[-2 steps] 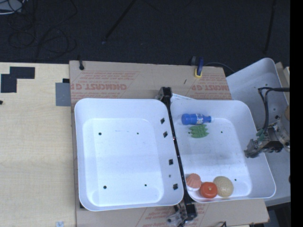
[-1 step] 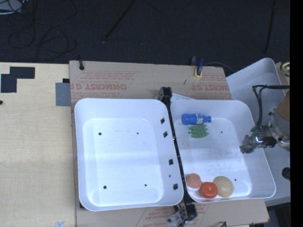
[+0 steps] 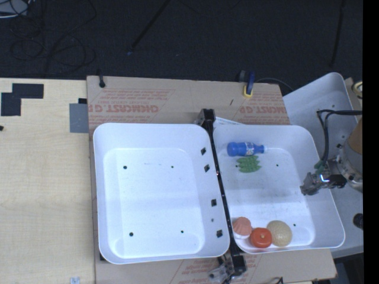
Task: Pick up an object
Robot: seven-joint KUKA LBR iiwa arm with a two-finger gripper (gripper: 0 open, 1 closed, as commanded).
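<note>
- White plastic makes up the two shallow bins on my bench: the left bin (image 3: 154, 194) and the right bin (image 3: 296, 218), touching along a dark divider clip strip between them.
- Five objects lie in the right bin, all of them candidates for picking up.
- One blue bottle (image 3: 244, 149) lies on its side near the far edge, its cap end pointing right.
- One green leafy piece (image 3: 249, 165) sits just beside the bottle, on its near side.
- Three rounded items crowd the near edge in a row: one pink piece (image 3: 241, 225), one red tomato (image 3: 261, 237) touching it, and one pale beige ball (image 3: 280, 232) touching the tomato on the right.
- My gripper (image 3: 312, 185) hangs at the right wall of the right bin, well apart from the bottle and from the near-edge cluster.
- How far my jaws stand apart I cannot tell; they are too small and dark against the rim, and I see nothing between them.
- Brown cardboard (image 3: 177, 102) with red printing lies under both bins.
</note>
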